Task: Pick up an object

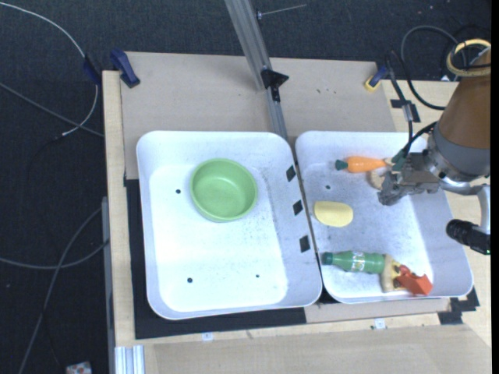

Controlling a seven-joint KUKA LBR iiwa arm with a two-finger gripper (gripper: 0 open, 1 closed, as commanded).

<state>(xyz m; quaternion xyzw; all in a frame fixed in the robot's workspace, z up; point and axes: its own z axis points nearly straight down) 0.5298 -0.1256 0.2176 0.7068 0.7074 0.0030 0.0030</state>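
In the right bin (437, 240) my gripper (391, 191) hangs low near the far right side, just below and right of an orange carrot-shaped toy (360, 164). A small tan object (377, 179) lies against the gripper's left side. A yellow oval piece (333, 213) rests in the middle of this bin. A green bottle (355, 262) lies on its side near the front, with a red and orange toy (408, 280) beside it at the front right.
The left bin (210, 287) holds a green bowl (224, 189) toward its back. A metal pole (251, 33) slants up from between the bins. Blue clamps (122, 66) sit at the bench's far corners, and cables trail on the dark floor.
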